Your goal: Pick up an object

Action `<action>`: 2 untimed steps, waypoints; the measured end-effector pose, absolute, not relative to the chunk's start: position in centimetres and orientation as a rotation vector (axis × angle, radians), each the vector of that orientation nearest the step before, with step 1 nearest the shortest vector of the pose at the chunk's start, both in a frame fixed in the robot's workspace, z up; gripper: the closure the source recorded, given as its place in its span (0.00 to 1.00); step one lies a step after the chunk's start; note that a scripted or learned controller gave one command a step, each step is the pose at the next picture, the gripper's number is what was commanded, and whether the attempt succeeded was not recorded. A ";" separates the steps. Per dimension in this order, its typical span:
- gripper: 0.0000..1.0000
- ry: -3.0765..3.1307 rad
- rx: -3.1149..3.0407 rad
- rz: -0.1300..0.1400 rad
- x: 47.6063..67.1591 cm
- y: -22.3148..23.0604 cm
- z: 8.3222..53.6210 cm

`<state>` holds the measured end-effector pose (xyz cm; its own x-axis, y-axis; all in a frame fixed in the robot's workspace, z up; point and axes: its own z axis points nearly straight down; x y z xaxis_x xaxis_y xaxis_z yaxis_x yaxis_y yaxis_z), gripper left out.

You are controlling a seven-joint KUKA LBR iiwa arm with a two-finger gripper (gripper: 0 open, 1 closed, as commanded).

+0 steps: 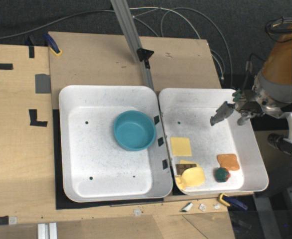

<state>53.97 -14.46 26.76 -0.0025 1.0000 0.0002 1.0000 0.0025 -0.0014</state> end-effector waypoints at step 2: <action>0.00 -2.218 -2.216 0.007 52.9 -14.3 21.0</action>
<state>52.92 -14.29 21.01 -0.0007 1.0000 0.0011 1.0000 0.0007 -0.0073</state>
